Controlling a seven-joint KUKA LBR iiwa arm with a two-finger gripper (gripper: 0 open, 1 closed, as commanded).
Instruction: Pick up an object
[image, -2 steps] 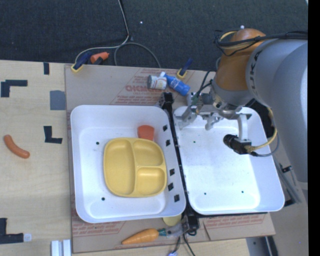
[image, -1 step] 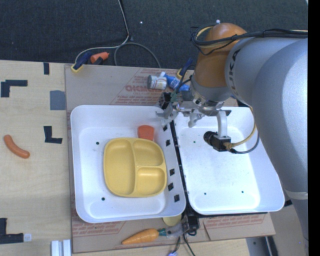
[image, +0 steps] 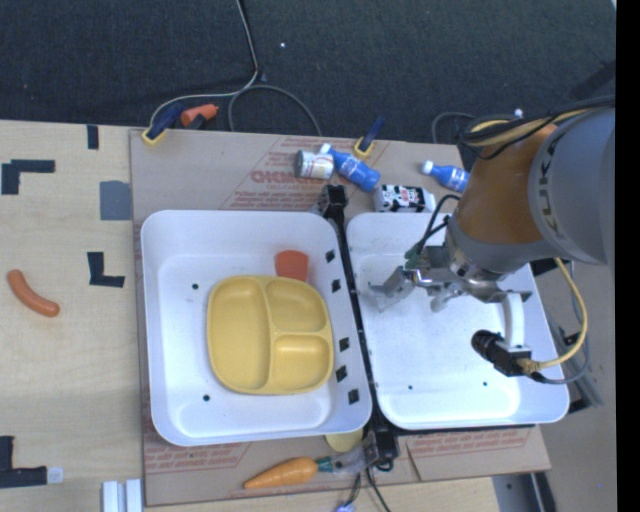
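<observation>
text: red print on cardboard sheet (image: 262, 178) at table's far edge, mirrored, unreadable | arm casing (image: 585, 180): partial dark letters, "KU" | nothing else legible

A light wooden bench (image: 60, 400) carries a brown cardboard sheet (image: 230, 170), with two shallow white bins side by side on it, the left bin (image: 160, 300) and the right bin (image: 450, 400). Behind the bins lie a blue and white bottle (image: 340, 165) and a smaller blue bottle (image: 445, 176). A toy carrot (image: 282, 473) lies on the cardboard in front of the left bin, and a toy sausage (image: 32, 293) lies on the bare wood, well to the left.
</observation>
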